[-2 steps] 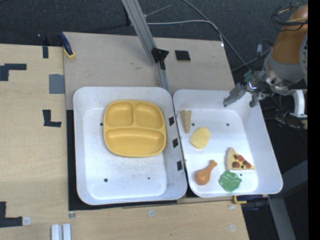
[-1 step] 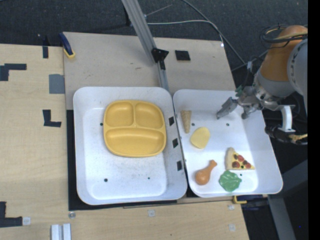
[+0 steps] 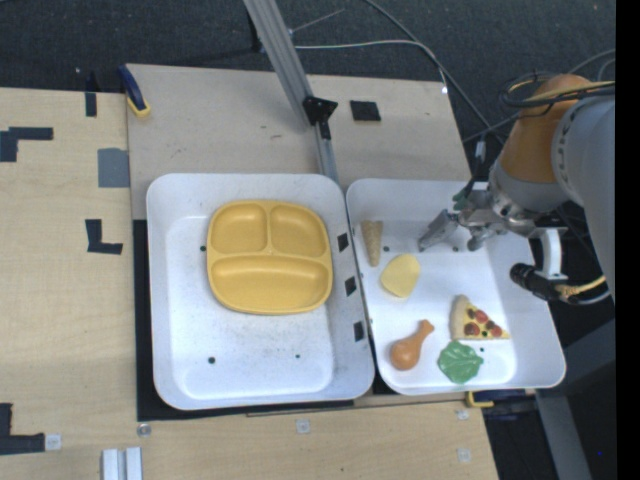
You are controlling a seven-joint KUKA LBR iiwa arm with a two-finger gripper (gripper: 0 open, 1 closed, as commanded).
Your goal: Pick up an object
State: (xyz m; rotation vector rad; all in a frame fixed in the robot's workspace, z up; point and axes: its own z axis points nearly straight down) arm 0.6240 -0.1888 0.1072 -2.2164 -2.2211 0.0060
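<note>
The right bin point(image 3: 520, 268) holds several toy foods: a tan cone point(image 3: 372, 240), a pale yellow chip point(image 3: 400, 275), an orange drumstick point(image 3: 410, 345), a pizza slice point(image 3: 475, 322) and a green leafy piece point(image 3: 460, 362). My gripper point(image 3: 455, 233) hangs over the upper part of this bin, to the right of the cone and above the yellow chip. Its fingers point(image 3: 437, 232) are spread, with nothing between them.
The left bin point(image 3: 180, 298) carries a yellow divided plate point(image 3: 269, 256). A metal pole point(image 3: 285, 53) slants down to the gap between the bins. My grey arm point(image 3: 570, 158) with its orange band enters from the right, with cables beside it.
</note>
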